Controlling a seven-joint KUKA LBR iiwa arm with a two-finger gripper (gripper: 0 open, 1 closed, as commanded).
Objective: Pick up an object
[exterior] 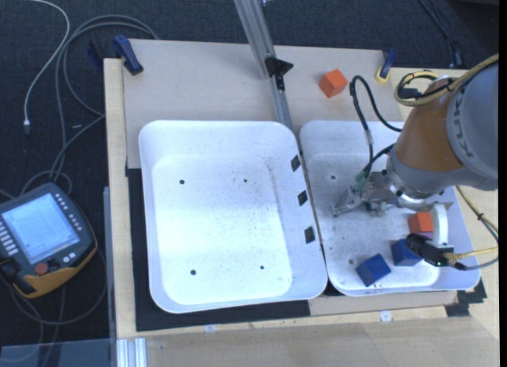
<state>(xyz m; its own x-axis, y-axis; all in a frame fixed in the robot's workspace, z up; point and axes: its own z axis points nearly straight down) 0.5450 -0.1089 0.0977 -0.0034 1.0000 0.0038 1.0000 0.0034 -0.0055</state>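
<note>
Camera view: our gripper [360, 199] hangs low in the right bin [333, 143], fingers apparently spread, holding nothing. Blue blocks [373, 269] lie toward the bin's front edge, an orange block [421, 223] rightward.

readable text: none | labels, brands, numbers: none I can make out | teach pendant [40, 235] beside my table [198, 80]: screen lit, its content too small and blurred to read
</note>
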